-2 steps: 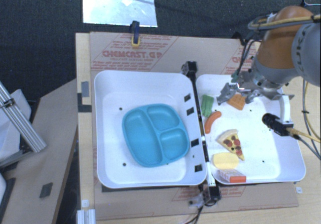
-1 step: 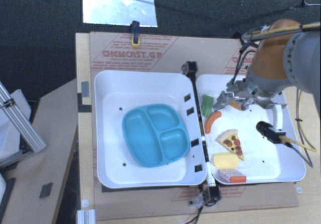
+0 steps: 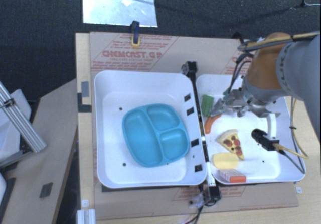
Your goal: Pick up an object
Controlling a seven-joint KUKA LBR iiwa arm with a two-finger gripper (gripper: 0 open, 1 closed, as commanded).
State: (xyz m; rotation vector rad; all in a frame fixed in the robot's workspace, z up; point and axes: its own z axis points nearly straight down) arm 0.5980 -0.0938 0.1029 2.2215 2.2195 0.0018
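The right bin (image 3: 286, 168) holds several toy foods. A green piece (image 3: 206, 102) lies by its left wall, with an orange carrot-like piece (image 3: 209, 123) just below it. Nearer the front lie a pizza slice (image 3: 231, 142), a yellow piece (image 3: 225, 160) and an orange and white block (image 3: 230, 177). My gripper (image 3: 225, 106) reaches down into the bin's upper middle, right beside the green piece and the top of the orange piece. The wrist hides its tip, and I see nothing held in it.
The left bin (image 3: 108, 117) bears a blue divided plate (image 3: 155, 134). A black divider (image 3: 195, 112) runs between the bins. A black and white fitting (image 3: 265, 136) with cables hangs from the arm over the right bin's right half.
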